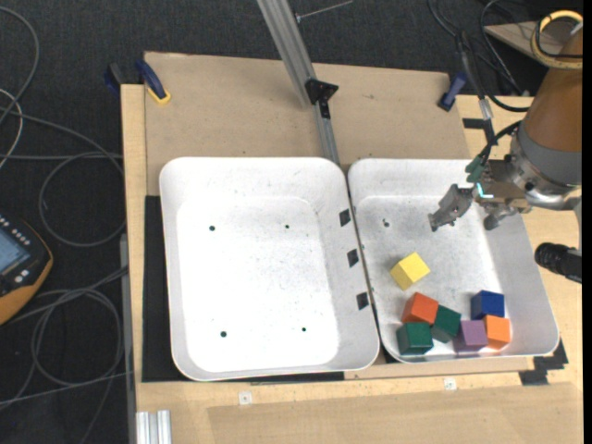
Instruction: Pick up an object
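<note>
The right bin [518,248] holds several small cubes. A yellow cube [410,270] lies alone near its middle. Along the front edge sit an orange cube [423,308], two green cubes [447,322] [415,339], a purple cube [473,333], a second orange cube [498,329] and a blue cube [487,303]. My gripper [470,218] hangs over the bin's back half, above and to the right of the yellow cube. It is open, with its two dark fingers [448,211] spread and nothing between them.
The left bin [185,276] lies beside the right one, with black clips along the shared wall. A slanted metal pole [294,54] rises behind the bins. Blue clamps grip the board's back corners. Cables lie on the floor at left.
</note>
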`<control>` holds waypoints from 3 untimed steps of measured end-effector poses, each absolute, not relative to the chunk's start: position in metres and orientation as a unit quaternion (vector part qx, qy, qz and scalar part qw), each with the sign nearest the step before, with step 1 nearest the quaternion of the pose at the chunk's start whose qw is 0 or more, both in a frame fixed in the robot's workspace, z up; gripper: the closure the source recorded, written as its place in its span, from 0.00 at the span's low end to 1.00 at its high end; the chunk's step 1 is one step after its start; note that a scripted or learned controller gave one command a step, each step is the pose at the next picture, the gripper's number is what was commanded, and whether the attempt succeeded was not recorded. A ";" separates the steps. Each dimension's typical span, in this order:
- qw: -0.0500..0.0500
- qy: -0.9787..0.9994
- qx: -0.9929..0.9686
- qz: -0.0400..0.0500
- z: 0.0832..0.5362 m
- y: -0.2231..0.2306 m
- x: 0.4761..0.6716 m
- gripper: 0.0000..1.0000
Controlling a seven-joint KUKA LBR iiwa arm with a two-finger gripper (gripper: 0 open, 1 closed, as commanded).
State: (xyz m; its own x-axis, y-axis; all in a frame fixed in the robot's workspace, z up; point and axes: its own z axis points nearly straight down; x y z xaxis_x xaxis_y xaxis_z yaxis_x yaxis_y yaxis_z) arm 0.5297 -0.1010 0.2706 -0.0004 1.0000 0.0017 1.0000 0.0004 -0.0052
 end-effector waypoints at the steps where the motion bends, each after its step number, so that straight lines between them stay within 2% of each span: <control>1: 0.000 -0.707 -0.707 0.000 0.272 -0.101 0.530 0.00; 3: 0.003 -0.707 -0.707 0.002 0.172 -0.100 0.540 0.00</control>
